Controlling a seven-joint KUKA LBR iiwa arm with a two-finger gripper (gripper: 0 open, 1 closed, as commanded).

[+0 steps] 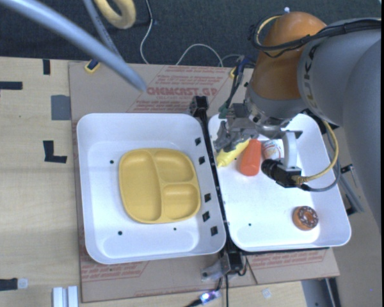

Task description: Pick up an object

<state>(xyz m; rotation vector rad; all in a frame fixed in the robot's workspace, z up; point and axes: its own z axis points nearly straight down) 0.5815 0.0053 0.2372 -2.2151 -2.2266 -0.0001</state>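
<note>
In the right bin [275, 232] lie an orange carrot-like piece [249, 158], a yellow piece [225, 156] beside it on the left, a small red-and-white item [271, 149] and a brown doughnut [305, 217] near the front right. My gripper [233, 138] hangs low over the bin's far left part, just above the yellow piece and the carrot's upper end. The wrist hides the fingertips.
The left bin [99, 190] holds a yellow divided plate [159, 184]. A black clip-lined ridge [209, 171] separates the two bins. The arm's grey and orange body [288, 50] covers the right bin's far side. A grey pole [64, 24] crosses the upper left.
</note>
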